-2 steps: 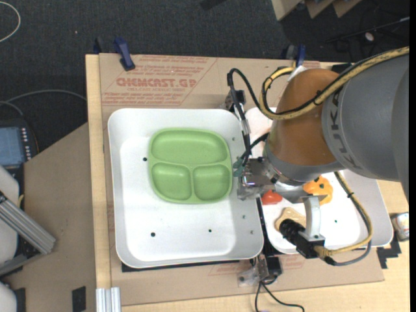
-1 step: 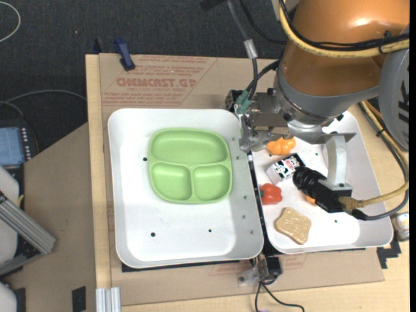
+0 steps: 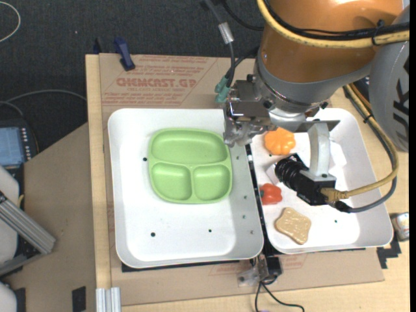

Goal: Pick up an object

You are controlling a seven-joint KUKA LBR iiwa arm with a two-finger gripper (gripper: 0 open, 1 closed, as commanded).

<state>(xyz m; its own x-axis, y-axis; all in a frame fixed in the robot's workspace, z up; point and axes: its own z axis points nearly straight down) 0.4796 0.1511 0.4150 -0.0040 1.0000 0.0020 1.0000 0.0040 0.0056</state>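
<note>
Two white bins as you see them from above. The arm (image 3: 325, 31) reaches over the far edge of the right bin (image 3: 364, 194). The gripper (image 3: 235, 134) hangs at the rim shared with the left bin (image 3: 123, 174); you cannot tell how its jaws stand. Nothing shows between them. A green plate (image 3: 190, 164) lies mid left bin. Along the right bin's left edge lie an orange toy (image 3: 280, 142), a red toy (image 3: 270, 192) and a tan toast (image 3: 292, 225), the orange one nearest the gripper.
</note>
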